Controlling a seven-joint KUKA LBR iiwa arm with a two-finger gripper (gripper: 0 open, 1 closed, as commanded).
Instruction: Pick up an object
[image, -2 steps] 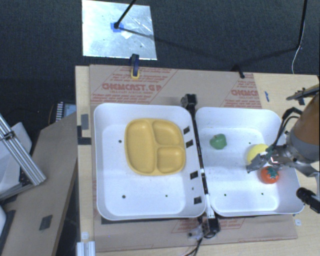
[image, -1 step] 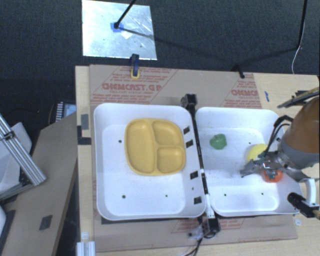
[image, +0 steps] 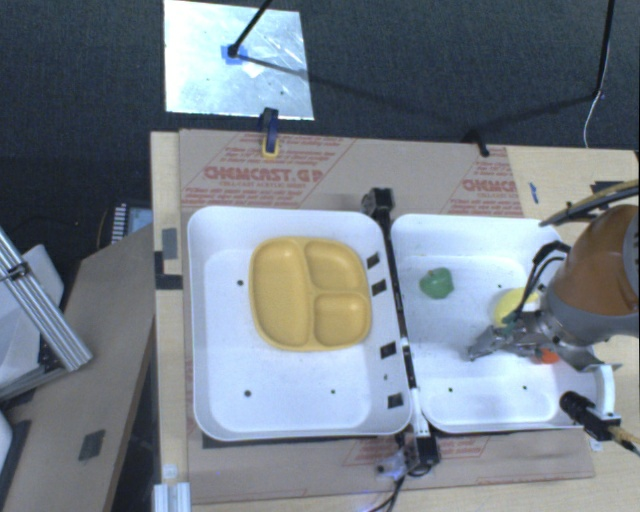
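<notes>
In the right bin (image: 470, 412), a small green object (image: 436, 283) lies toward the upper left. A yellow object (image: 510, 301) lies to its right, partly hidden by the arm's wrist. My gripper (image: 484, 348) hangs low over the bin floor, just below and left of the yellow object and below right of the green one. A small orange-red bit (image: 547, 355) shows beside the gripper's body. The grey arm with its orange band (image: 600, 270) comes in from the right and covers that bin's right edge.
The left bin (image: 215, 400) holds a yellow three-compartment plate (image: 308, 293). A black strip with clips (image: 390, 300) runs between the bins. Both rest on a cardboard sheet (image: 300, 170). A foil sheet (image: 238, 58) lies at the back, and a metal rail (image: 40, 310) stands at left.
</notes>
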